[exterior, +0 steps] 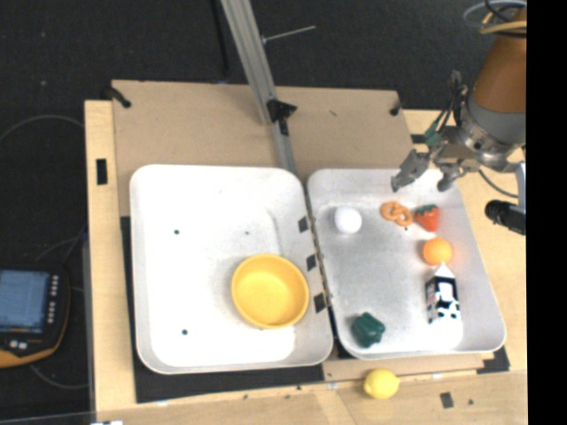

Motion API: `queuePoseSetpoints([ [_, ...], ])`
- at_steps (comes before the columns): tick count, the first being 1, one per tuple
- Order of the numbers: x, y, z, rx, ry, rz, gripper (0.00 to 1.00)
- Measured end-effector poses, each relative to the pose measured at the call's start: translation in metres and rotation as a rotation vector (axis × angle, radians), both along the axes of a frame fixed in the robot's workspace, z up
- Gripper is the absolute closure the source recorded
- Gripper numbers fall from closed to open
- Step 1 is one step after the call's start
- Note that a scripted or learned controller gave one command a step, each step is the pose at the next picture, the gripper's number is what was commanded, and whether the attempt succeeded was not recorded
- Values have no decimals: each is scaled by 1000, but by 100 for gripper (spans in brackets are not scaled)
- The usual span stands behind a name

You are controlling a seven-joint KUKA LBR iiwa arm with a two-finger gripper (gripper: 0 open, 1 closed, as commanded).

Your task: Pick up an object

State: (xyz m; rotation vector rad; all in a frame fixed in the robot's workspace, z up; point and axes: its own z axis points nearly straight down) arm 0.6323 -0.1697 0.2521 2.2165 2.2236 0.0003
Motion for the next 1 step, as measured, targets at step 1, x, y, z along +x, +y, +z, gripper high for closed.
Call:
queuePoseSetpoints([
  [1,0,0,0,-1,0,0,0],
])
